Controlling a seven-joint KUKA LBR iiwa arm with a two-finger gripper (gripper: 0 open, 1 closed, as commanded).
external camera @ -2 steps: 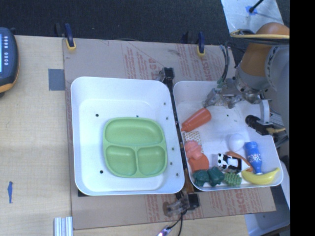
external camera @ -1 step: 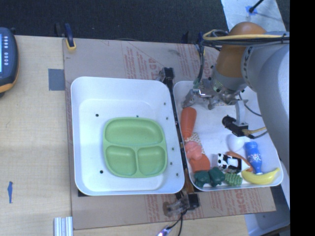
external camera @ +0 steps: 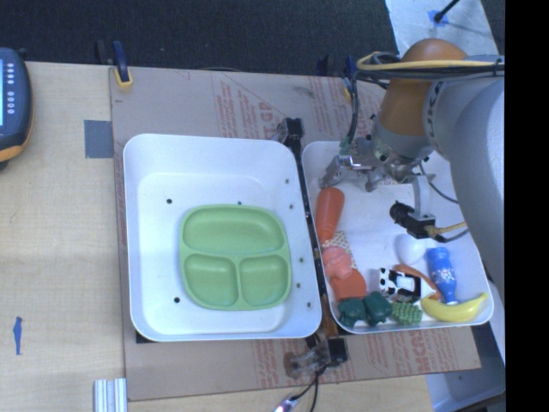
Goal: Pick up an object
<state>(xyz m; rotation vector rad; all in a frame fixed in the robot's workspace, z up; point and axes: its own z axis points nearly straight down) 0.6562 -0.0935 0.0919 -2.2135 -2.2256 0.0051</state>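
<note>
My gripper [external camera: 367, 172] hangs over the far end of the right bin [external camera: 382, 230], under the grey arm with its orange band. Just to its near left lies an orange carrot [external camera: 329, 213], apart from the gripper. Further toward the front are a pink piece [external camera: 337, 251] and a red-orange piece [external camera: 347, 283]. A white egg [external camera: 410, 249], a blue bottle [external camera: 442, 269], a black-and-white cow toy [external camera: 395, 283], a yellow banana [external camera: 455, 308], a dark green toy [external camera: 364, 309] and a spiky green piece [external camera: 408, 313] crowd the front right corner.
The left bin [external camera: 150, 230] holds a green divided plate [external camera: 234, 256]. A dark device [external camera: 13, 101] sits at the bench's far left edge. Brown cardboard lies beneath both bins.
</note>
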